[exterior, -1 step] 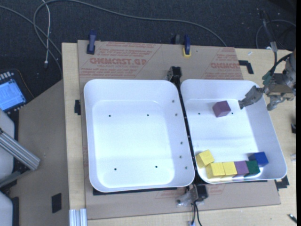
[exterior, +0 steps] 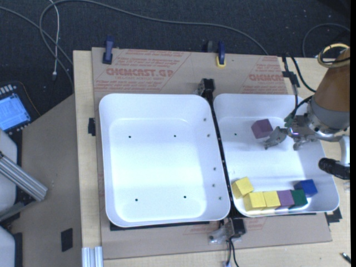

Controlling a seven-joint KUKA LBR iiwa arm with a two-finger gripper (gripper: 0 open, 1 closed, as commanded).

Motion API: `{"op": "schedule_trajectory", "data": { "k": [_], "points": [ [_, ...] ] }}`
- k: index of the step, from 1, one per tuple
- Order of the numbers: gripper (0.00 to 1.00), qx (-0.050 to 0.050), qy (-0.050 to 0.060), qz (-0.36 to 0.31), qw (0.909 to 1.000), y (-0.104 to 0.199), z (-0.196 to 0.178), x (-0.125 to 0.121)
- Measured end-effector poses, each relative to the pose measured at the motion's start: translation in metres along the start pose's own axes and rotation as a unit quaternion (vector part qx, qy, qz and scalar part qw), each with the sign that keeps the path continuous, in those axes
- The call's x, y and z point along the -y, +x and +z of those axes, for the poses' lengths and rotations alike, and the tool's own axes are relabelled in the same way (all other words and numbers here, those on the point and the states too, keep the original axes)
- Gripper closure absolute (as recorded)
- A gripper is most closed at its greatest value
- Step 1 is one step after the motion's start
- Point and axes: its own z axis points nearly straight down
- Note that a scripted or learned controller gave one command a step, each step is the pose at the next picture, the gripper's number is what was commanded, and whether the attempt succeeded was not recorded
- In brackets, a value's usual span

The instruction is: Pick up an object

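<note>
A purple block (exterior: 261,128) lies alone in the far part of the right bin (exterior: 245,107), just left of the gripper (exterior: 287,138). The gripper's two fingers are spread and grasp nothing; the left fingertip sits just beside the block's near right corner. Along the bin's near wall runs a row of blocks: three yellow blocks (exterior: 256,195), a second purple one (exterior: 285,198), a green block (exterior: 299,198) and a blue block (exterior: 306,187). The left bin (exterior: 158,102) sits alongside.

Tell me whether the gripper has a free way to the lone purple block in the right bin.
Probably yes. The gripper hangs just right of the purple block, which sits apart from the row of blocks at the near wall.
</note>
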Motion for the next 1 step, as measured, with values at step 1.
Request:
{"op": "schedule_trajectory", "data": {
  "k": [1],
  "points": [
    [0.0,0.001,-0.005,-0.003,1.0,0.0403,0.0435,-0.0521]
  ]
}}
